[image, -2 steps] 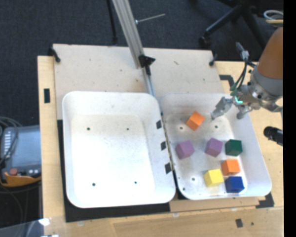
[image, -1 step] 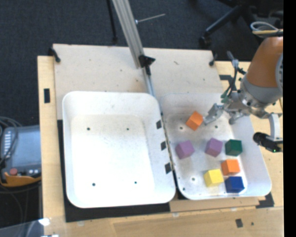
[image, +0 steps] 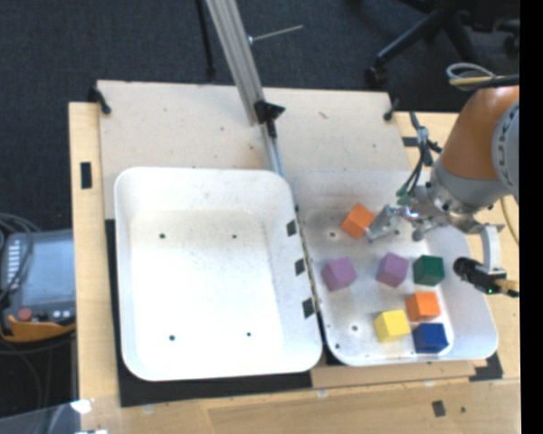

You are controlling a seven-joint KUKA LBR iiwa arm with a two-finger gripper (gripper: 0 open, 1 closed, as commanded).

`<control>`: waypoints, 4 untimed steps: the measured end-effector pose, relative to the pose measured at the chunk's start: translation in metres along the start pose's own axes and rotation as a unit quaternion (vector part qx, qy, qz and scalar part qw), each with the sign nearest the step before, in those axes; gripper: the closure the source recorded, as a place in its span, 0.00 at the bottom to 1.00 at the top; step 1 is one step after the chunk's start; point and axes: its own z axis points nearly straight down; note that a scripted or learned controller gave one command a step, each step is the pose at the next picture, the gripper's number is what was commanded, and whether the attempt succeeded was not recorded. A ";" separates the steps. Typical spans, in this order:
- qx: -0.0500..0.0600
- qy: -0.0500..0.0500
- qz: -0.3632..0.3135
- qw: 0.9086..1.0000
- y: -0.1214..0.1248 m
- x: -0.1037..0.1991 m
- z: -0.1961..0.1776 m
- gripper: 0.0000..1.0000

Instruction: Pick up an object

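the grey metal pincer [image: 380,227] sits low in the right white plastic bin [image: 475,346], just beside the small orange cube [image: 357,220], its state impossible to tell, so the approach looks underway and next calls for clamping, then lifting.

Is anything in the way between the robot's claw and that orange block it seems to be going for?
Nothing visible is. The gripper sits right beside the orange block in the right bin, on the block's right; the purple cubes lie lower, apart.
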 end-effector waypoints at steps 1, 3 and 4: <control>-0.003 -0.001 0.001 1.000 0.001 -0.001 0.049 0.00; -0.004 0.000 0.002 1.000 -0.007 -0.006 -0.019 1.00; -0.005 0.000 -0.002 1.000 -0.006 -0.008 -0.073 1.00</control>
